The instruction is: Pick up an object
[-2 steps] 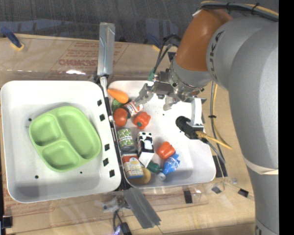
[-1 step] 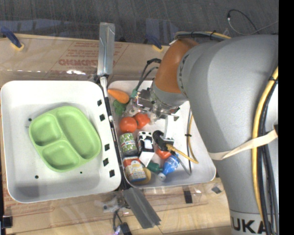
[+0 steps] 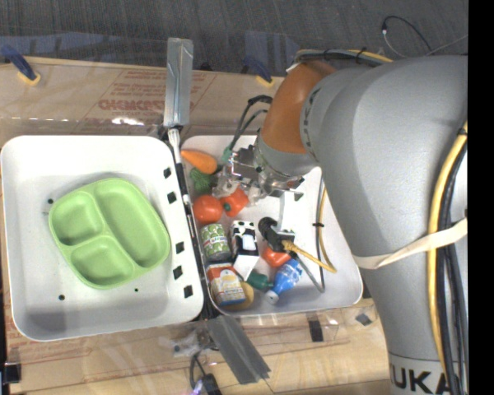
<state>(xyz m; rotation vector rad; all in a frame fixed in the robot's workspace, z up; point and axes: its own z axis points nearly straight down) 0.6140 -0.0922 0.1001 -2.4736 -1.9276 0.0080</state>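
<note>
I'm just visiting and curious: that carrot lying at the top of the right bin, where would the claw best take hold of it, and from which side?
Probably across the carrot's thick orange middle, coming straight down from above. It lies flat on its side, its length running left to right, so the claw's two fingers would close across its narrow width. The bin wall sits close at its left end, and a tomato lies just below.

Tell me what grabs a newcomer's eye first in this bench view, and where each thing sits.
The big grey arm with its orange band dominates the right side, reaching down into the right bin. That bin is crowded with small items along its left part: a carrot at the top, a tomato below it, a green can further down. In the left bin, a bright green divided plate lies alone.
</note>
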